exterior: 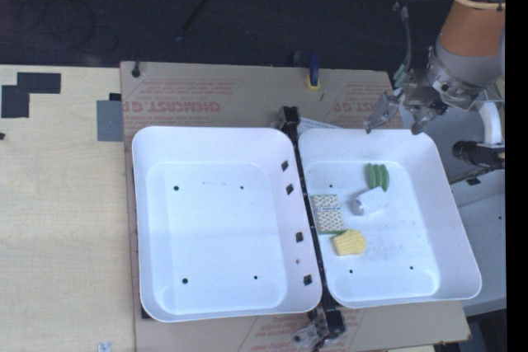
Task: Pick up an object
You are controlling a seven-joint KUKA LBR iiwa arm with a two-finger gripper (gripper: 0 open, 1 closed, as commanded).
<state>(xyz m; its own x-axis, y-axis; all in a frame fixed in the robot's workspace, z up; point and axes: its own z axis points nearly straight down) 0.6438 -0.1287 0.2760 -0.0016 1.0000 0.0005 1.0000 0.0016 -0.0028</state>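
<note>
1. Left bin [157,177], left-centre of the frame: just bare white floor, so nothing to grab there.
2. Right bin [429,276] is where the action would be. Going across it: a patterned packet [327,213] lying flat near the divider, a yellow piece [349,242] just below it, a small white-grey block [369,200] near the middle, and a green thing [378,176] just above that. All four sit loose on the bin floor, none touching the arm.
3. Pincer [396,121] hangs over the bin's upper edge, upper right of the frame, fingers spread apart with nothing between them.
4. Progress, as I read it: basically zero so far. Nothing is lifted and no object is even lined up under the pincer. What's left is pretty much everything: picking a target, coming down into the bin, closing on it, lifting. The green thing looks nearest, if I had to guess.
</note>
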